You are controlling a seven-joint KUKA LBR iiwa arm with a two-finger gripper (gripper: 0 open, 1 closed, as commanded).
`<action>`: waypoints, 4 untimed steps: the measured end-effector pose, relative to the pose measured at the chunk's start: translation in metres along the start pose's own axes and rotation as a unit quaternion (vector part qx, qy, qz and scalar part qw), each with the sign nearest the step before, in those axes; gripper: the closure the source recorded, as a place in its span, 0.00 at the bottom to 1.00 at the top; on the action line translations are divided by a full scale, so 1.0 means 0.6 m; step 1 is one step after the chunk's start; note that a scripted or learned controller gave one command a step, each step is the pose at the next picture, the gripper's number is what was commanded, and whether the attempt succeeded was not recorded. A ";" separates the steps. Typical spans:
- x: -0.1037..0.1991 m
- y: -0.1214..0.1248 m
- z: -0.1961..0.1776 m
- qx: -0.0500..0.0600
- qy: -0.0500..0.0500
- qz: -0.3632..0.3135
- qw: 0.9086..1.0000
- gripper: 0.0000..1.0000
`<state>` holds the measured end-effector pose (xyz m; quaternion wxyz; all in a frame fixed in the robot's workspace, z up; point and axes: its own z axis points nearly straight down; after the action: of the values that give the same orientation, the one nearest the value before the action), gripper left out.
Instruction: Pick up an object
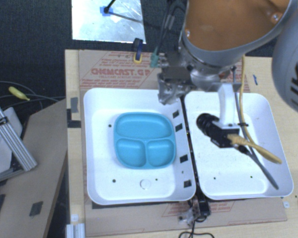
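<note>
A light blue divided plate (143,140) with three compartments lies flat in the middle of the left white bin (99,148). My gripper (167,97) hangs over the far right corner of that bin, close to the wall between the two bins. It is above and to the right of the plate's far edge, apart from it. Nothing shows between its fingers. The arm's large grey and orange body covers the area behind it.
The right white bin (268,182) sits beside the left one. A small pale disc (145,184) lies near the left bin's front. Cardboard (114,71) lies under both bins. A metal frame (7,133) stands at the left edge.
</note>
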<state>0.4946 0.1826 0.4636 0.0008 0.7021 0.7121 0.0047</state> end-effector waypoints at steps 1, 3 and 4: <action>-0.010 0.001 -0.014 0.001 -0.001 0.002 1.000 1.00; -0.009 0.003 -0.050 -0.001 0.000 -0.004 1.000 1.00; -0.009 0.004 -0.069 -0.003 0.000 -0.006 1.000 1.00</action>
<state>0.4969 0.1769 0.5049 0.0024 0.6974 0.7166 0.0068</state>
